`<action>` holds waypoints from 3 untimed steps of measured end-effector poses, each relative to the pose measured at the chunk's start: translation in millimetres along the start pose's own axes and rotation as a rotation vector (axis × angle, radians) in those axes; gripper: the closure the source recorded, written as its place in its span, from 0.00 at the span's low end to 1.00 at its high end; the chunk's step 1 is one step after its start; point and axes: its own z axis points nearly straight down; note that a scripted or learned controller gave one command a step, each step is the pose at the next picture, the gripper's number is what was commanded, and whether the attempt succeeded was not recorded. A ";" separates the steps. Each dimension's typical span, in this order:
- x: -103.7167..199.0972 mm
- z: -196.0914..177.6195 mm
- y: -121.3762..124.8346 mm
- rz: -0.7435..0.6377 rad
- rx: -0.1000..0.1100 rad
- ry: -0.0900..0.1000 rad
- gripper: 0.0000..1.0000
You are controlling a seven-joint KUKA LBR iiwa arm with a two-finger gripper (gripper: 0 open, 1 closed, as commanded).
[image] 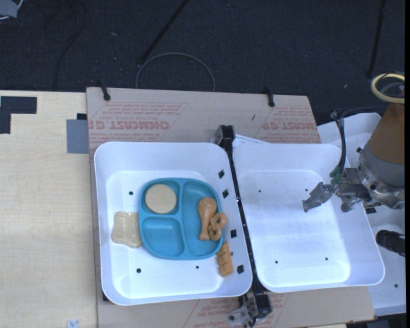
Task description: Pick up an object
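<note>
Currently, the grey two-finger gripper (319,197) hangs over the right shallow white bin (369,265); its finger state cannot be told.

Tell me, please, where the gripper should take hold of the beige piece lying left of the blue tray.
Probably across its narrow width, coming from above. The beige piece lies flat on the left bin floor, against the blue tray on one side, so a side approach looks blocked there.
</note>
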 end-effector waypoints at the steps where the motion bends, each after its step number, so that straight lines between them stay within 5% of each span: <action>1: -0.1 -7.3 2.7 -0.003 -0.014 -0.003 0.00; 3: 0.8 97.4 5.5 -0.002 -0.007 0.000 0.00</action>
